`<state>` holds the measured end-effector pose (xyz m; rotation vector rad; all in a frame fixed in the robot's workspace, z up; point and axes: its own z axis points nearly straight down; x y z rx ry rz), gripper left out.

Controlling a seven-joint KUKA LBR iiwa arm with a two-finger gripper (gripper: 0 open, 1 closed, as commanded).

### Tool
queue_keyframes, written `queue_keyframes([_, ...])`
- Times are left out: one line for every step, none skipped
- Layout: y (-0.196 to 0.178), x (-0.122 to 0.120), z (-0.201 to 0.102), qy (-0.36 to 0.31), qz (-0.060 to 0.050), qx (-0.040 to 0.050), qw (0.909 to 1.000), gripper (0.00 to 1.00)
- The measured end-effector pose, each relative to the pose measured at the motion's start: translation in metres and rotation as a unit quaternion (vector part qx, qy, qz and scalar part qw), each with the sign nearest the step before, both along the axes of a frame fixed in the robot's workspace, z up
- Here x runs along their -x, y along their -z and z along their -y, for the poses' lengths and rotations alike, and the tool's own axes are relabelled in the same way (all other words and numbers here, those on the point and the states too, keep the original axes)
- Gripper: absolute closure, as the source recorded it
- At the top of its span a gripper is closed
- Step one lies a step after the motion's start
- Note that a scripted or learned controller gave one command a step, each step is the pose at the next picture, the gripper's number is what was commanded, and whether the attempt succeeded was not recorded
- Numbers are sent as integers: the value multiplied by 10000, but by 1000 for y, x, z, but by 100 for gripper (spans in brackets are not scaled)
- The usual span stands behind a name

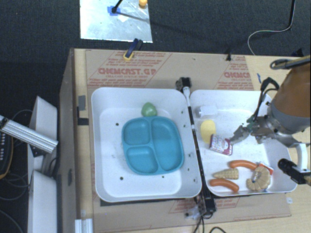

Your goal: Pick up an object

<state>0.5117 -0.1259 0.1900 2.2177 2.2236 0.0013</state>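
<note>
Lowest in the frame, in the right bin (291,186), lie two orange sausages (224,184), a corn piece (227,174) and a cookie (258,179). Just above them sits the likeliest target, a pink-and-white packet (220,145), tilted with its long axis running upper left to lower right. The gripper (239,133) hangs just right of and slightly above it, tips nearly touching its edge; whether the jaws are wide or narrow I cannot tell. A yellow lemon (208,127) lies at the packet's upper left.
</note>
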Motion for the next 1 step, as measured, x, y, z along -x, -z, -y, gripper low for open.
queue_keyframes([77,-3,-3,9,-12,-3,10000,0])
